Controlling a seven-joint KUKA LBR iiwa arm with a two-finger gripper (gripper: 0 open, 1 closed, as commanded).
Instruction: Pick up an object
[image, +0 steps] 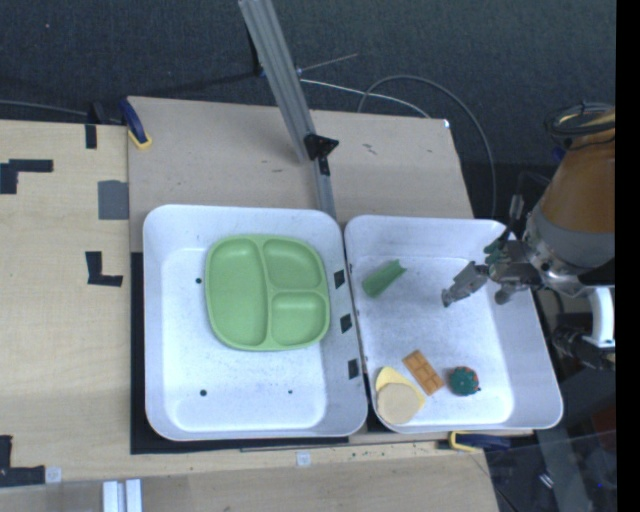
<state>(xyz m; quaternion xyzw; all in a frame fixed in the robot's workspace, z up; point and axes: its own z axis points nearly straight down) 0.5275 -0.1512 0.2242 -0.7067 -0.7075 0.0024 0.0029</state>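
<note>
Arm (580, 200) comes in from right, grey w/ orange band, over right edge of right bin (520, 400). Gripper (470, 285) hangs above right bin's upper-middle area, fingers pointing left-down; can't tell if jaws are wide or narrow, nothing seen between them. Right bin contents: green block (382, 277) near upper-left corner, well left of gripper; orange waffle piece (423, 371) at lower middle; round tan bun (398, 402) touching bin's lower-left corner, just beside waffle piece; small dark-green ball w/ red spot (462, 381) right of waffle piece, apart from it. Left bin (170, 400) holds light-green divided plate (268, 292), 3 compartments, sitting in upper half. Bins side by side on wood bench (60, 300).
</note>
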